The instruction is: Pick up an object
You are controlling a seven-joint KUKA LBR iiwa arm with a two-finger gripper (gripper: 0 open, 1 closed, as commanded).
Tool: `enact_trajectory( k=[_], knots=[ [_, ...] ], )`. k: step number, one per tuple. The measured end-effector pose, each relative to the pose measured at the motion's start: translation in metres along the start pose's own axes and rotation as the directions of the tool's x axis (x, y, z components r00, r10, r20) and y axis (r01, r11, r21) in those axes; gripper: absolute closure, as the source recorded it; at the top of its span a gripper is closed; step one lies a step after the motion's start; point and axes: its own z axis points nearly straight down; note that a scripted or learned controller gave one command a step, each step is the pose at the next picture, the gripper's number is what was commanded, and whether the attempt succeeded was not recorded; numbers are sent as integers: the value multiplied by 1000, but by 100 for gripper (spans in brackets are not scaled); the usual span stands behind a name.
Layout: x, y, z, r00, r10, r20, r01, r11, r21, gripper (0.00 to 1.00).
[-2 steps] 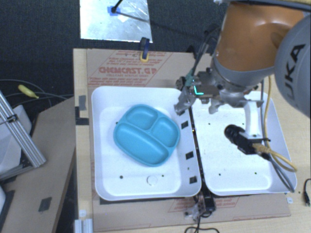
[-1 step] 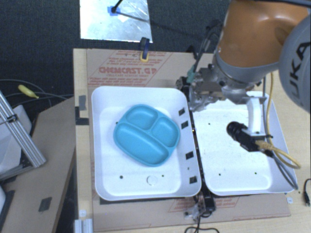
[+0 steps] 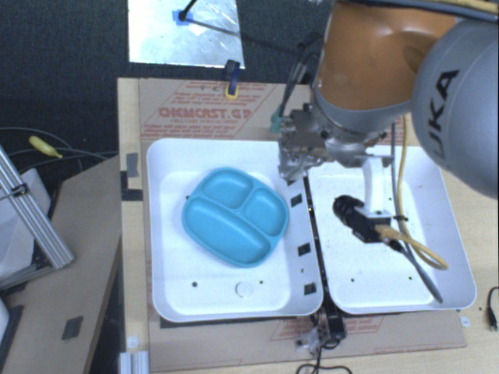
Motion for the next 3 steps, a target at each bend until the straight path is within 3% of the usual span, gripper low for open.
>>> enact_trajectory(
  k=[1,2,3],
  knots=[
    [12,-34,-74,1000,0,-4,0,1000,-8,100],
    [-42,-28,-38,1000,10,2,-10,1000,1,100],
    [57,-15,-37,1000,-6,-3,6,1000,-2,100]
  ],
)
